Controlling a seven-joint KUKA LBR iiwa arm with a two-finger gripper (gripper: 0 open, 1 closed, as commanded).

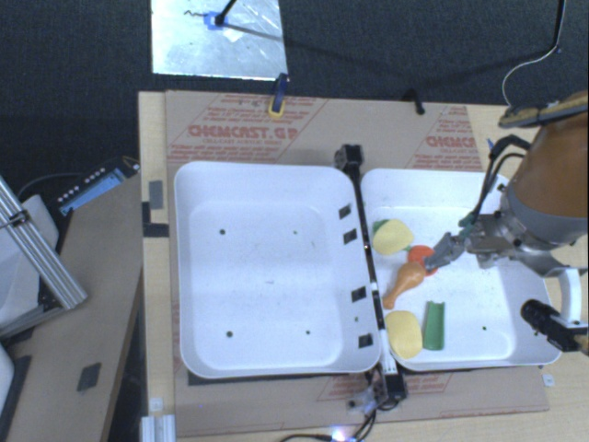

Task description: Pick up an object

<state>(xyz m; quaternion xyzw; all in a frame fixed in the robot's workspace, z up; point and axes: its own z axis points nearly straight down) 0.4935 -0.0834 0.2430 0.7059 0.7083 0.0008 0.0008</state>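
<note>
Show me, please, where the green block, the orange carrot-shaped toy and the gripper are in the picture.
green block (pixel 433 326): camera view, middle of its top face.
orange carrot-shaped toy (pixel 405 284): camera view, middle of its body.
gripper (pixel 433 260): camera view, at its fingertips.

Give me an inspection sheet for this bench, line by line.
Surface: bench under cardboard bearing two white bins; left bin, right bin.
Job's things: in right bin, two yellow pieces, orange carrot-like piece, red piece, green piece.
Clutter: yellow clip on cardboard.
Grippers: tool low over the red piece; grip unclear.
Cables: thin cable at upper right.
Surroundings: shiny sheet, dark floor.
</note>
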